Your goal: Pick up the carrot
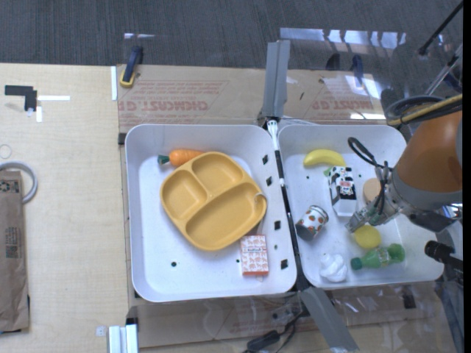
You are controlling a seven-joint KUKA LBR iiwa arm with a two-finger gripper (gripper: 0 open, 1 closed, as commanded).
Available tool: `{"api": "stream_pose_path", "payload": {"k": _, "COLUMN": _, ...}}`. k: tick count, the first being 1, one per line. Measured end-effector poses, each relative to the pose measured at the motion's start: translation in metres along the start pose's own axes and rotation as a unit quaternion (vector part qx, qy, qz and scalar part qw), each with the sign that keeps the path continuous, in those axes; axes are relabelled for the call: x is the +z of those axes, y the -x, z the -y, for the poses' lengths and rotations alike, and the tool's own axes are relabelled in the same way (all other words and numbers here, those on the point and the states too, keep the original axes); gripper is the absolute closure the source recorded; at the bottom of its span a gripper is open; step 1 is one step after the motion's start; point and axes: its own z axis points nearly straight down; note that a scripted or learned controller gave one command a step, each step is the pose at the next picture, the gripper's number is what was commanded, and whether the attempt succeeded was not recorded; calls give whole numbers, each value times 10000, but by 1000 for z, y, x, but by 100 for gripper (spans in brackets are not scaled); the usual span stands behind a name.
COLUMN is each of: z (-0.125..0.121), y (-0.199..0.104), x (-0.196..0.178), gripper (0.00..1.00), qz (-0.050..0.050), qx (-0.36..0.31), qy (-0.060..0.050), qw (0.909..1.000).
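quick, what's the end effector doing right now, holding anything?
End effector: open or shut cannot be told; it sits over the right bin by the lemon, far from the carrot.

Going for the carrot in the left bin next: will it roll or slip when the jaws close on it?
Probably somewhat. The carrot looks like a smooth, tapered toy, so it may squirt out if pinched near the tip. It lies on its side between the yellow plate and the bin wall, which may limit rolling but crowd the approach. It looks rigid and light.
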Motion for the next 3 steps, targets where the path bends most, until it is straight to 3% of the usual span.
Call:
{"api": "stream_pose_path", "payload": {"k": 1, "z": 0, "y": 1, "x": -7, "gripper": 100, "qz": -6, "qx": 17, "qy": -7, "qw": 10000}}
{"api": "stream_pose_path", "payload": {"k": 2, "z": 6, "y": 27, "x": -10, "gripper": 100, "qz": 19, "qx": -1562, "qy": 18, "qw": 9877}}
{"api": "stream_pose_path", "payload": {"k": 3, "z": 5, "y": 28, "x": -18, "gripper": 100, "qz": 18, "qx": -1548, "qy": 18, "qw": 9880}}
